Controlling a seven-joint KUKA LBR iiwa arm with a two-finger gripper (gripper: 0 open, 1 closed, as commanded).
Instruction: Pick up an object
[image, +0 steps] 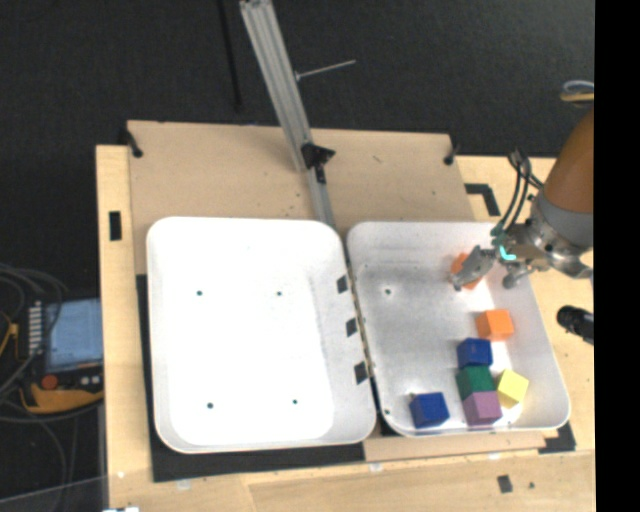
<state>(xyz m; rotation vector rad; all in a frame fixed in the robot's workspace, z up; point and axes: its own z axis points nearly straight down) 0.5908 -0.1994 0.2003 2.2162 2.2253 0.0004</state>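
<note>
My gripper (492, 272) hangs over the upper right part of the right bin (400, 250), with its two fingers spread apart and nothing between them. A small orange piece (460, 263) lies just left of the left finger, partly hidden by it. Below the gripper sits an orange cube (495, 323). Further toward the front are a blue cube (475, 352), a green cube (476, 380), a yellow cube (512, 386) and a purple cube (482, 407), packed close together. Another blue cube (429, 409) lies apart near the bin's front edge.
The left bin (245, 330) stands beside the right one, with small black clips (352, 326) along the shared rim. A slanted metal pole (285, 90) rises from behind the bins. Cables and a blue box (75, 335) lie off the bench at left.
</note>
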